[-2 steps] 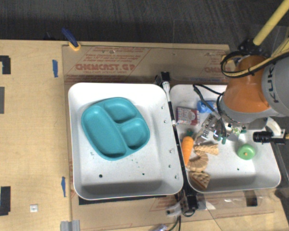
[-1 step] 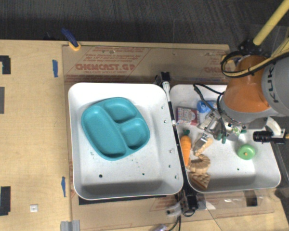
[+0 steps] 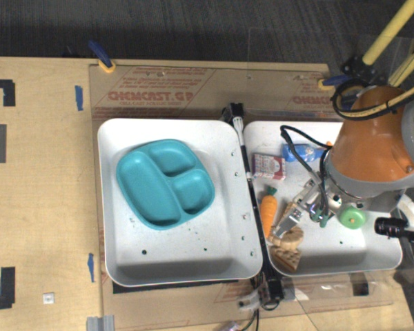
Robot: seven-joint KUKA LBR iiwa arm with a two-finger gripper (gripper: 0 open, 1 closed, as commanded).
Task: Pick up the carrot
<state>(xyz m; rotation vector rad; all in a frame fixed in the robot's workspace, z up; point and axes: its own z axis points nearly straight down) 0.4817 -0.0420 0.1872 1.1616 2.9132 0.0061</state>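
The carrot [image 3: 268,214] lies in the right bin [image 3: 372,257], close to its left wall, orange with a small green top pointing away from me. My gripper [image 3: 288,225] hangs just to the carrot's right, angled down and to the left, low over a tan lump [image 3: 294,238]. Nothing shows between gripper and carrot, and the carrot rests on the bin floor.
A brown wooden piece [image 3: 286,258] lies at the right bin's front left corner. A green round object [image 3: 352,217], a pink-and-white packet [image 3: 268,165] and a blue item [image 3: 300,152] share that bin. The left bin [image 3: 224,254] holds a teal divided plate [image 3: 167,181].
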